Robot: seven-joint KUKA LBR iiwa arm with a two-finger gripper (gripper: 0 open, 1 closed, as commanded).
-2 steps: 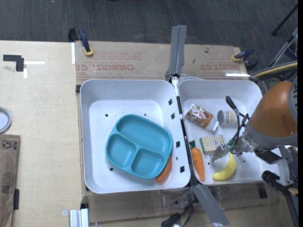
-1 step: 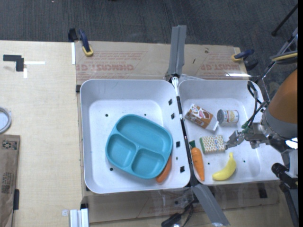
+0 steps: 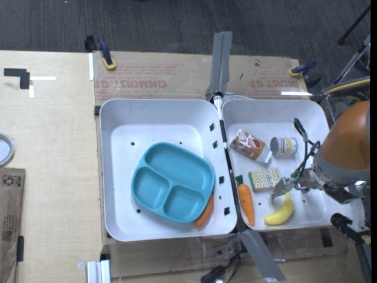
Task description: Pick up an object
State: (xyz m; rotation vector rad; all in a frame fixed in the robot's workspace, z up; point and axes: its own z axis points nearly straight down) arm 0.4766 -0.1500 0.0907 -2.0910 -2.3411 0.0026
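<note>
The right bin holds a yellow banana, an orange carrot, a beige and green packet, a brown carton, a small white can and a black spoon. My gripper reaches in from the right and hangs low between the packet and the top end of the banana, close to both. Nothing is visibly lifted off the bin floor.
The left bin holds a blue divided plate, with an orange sausage-shaped thing tucked under its lower right edge. A grey divider post stands between the bins. Clamps sit at the bench's back corners.
</note>
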